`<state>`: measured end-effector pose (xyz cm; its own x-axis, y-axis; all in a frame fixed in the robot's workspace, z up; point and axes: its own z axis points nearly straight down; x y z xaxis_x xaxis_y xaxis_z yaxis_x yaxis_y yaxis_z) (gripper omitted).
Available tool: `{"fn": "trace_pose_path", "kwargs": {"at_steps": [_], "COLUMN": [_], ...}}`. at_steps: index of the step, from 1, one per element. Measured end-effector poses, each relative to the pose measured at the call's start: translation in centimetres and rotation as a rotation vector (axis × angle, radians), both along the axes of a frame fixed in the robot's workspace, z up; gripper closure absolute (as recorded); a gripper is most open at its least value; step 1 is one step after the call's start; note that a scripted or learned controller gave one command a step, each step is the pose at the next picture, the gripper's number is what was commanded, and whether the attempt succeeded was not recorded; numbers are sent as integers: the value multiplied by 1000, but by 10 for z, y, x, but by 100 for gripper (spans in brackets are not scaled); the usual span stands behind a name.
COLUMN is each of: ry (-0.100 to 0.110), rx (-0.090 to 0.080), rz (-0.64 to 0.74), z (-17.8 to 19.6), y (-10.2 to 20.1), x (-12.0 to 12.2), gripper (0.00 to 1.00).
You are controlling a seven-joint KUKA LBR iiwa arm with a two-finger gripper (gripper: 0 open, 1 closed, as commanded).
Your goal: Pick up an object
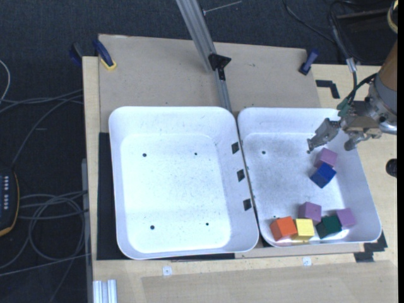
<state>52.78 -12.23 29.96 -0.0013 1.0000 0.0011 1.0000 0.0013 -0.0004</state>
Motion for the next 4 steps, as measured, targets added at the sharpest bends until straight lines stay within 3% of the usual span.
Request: {"fn": "trace_pose_path", "kwargs": {"at_steps": [1, 4], "ry": [-1, 6], "rx": [0, 1], "rz": [0, -1], "z": [0, -148], "y": [0, 2], "x": [0, 2], "gripper": [0, 0]}}
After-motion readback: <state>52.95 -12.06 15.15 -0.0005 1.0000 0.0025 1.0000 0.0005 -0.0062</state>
